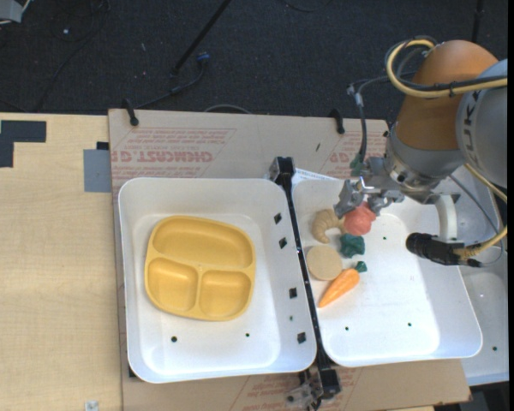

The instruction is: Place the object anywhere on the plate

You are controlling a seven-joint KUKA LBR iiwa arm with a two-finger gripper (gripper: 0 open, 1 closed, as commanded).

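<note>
We see a pale wooden worktop (43,255) with a cardboard sheet (206,148) under two white bins; beyond it lies dark floor strewn with cables. The left bin (133,341) holds a yellow divided plate (200,266). In the right bin (428,332) lie a beige roll (325,223), a tan disc (324,262), a green piece (352,246) and a toy carrot (339,287). The claw (360,205) sits low over a red tomato-like object (358,221), touching it; we cannot tell whether it grips it or how wide it stands.
</note>
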